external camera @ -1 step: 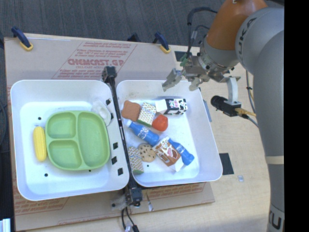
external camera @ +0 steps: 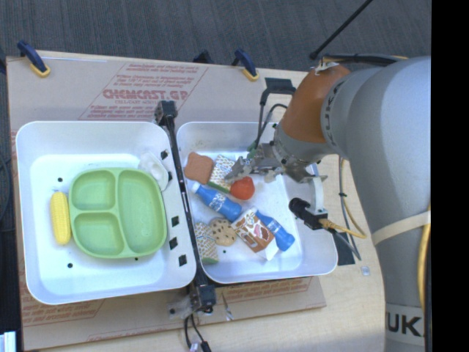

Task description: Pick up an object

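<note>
Camera view looks down on a table (external camera: 66, 75) with two white bins side by side. Nearest the lower edge, in the right bin (external camera: 315, 259), lie a cracker (external camera: 222, 232) and a small patterned packet (external camera: 206, 242), with a brown snack pack (external camera: 253, 232) just beside them, touching a blue bottle (external camera: 279, 234) that points to the lower right. Slightly higher, a second blue bottle (external camera: 217, 200) lies slanted across the bin's middle. Above it a red ball (external camera: 242, 188) sits just right of a brown block (external camera: 198, 167) and a tan wafer (external camera: 220, 169).

At frame left, the left bin (external camera: 37, 262) holds a green divided plate (external camera: 118, 212), a yellow corn cob (external camera: 61, 216) beside its left rim, and a clear cup (external camera: 154, 169) at its upper right corner.

Farther up, the arm (external camera: 381, 123) reaches in from the right, its tool (external camera: 249, 163) low over the right bin's upper part, right above the red ball. Whether the tool is open or closed cannot be made out, and nothing is seen in its grip.
</note>
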